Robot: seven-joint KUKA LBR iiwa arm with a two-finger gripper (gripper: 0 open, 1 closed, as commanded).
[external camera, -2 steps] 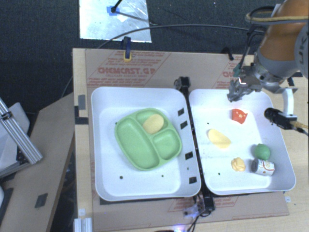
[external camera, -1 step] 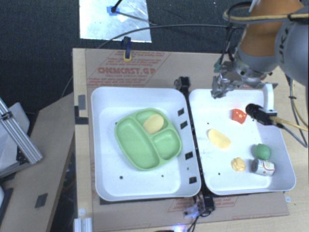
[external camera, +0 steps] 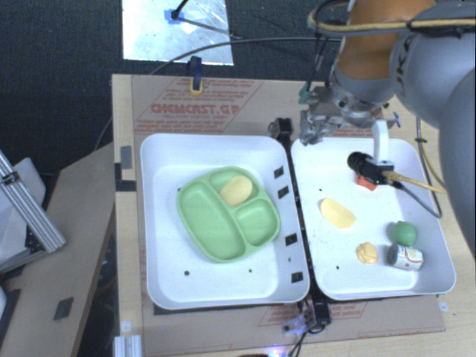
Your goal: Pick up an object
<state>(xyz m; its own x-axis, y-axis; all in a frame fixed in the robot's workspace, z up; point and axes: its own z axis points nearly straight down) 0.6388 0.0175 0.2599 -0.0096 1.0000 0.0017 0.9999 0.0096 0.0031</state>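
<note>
My gripper (external camera: 315,131) hangs over the far left corner of the right bin (external camera: 428,274), with nothing seen in it. In that bin lie a flat pale-yellow piece (external camera: 338,213) near the middle, a small yellow lump (external camera: 366,253) toward the front, a green ball (external camera: 404,233) and a small white can (external camera: 406,257) on its side at the front right. The yellow piece is well in front of the gripper, closer to the camera. The left bin (external camera: 167,274) holds a green divided plate (external camera: 216,229) with a yellow oval object (external camera: 237,190) in its far compartment.
The divider (external camera: 295,222) between the two bins runs just left of the gripper. The grey arm (external camera: 439,58) fills the upper right. A cardboard sheet (external camera: 201,106) lies under both bins, with a blue clamp (external camera: 195,73) at its far edge.
</note>
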